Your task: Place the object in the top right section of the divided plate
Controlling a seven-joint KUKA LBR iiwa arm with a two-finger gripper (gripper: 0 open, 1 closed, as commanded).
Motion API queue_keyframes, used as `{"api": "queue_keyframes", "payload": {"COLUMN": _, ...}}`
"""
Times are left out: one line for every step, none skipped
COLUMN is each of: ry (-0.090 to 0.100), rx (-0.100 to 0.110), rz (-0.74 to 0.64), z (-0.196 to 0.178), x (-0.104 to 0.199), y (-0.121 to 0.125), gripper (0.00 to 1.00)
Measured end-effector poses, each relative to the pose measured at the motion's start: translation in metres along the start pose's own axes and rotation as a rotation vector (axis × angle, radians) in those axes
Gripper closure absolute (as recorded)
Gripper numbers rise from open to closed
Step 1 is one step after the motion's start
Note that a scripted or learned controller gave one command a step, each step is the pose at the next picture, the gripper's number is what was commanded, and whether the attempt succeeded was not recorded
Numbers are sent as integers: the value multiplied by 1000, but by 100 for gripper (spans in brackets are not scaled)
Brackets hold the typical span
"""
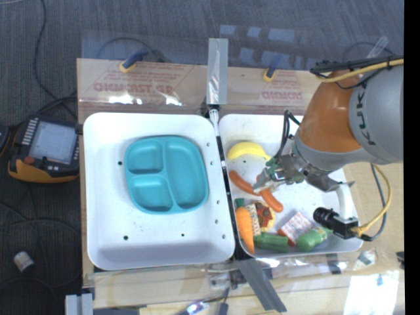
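Observation:
A teal divided plate (165,174) lies in the left white bin (111,241), its three sections bare. My gripper (270,178) hangs low over the right bin (348,195), in its middle. Right beneath and beside it lie a thin orange-red chili-like piece (241,184) and a short red sausage (273,200). I cannot make out anything held in it. A yellow lemon-like piece (245,151) sits just to the gripper's upper left.
The right bin's front holds a heap of toy food: an orange carrot (244,224), a green pod (271,242), a green piece (310,239) and a red-and-white packet (294,224). A black cable fitting (331,220) hangs near the bin's right wall.

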State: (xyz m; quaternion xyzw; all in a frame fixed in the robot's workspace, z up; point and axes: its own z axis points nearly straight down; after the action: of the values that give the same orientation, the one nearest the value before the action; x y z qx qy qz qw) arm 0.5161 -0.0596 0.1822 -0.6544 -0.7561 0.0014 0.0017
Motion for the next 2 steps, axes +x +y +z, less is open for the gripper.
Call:
{"api": "queue_keyframes", "payload": {"ry": 0, "rx": 0, "rz": -221, "z": 0, "x": 63, "y": -24, "gripper": 100}}
{"api": "queue_keyframes", "payload": {"ry": -1, "rx": 0, "rz": -224, "z": 0, "x": 143, "y": -13, "gripper": 100}}
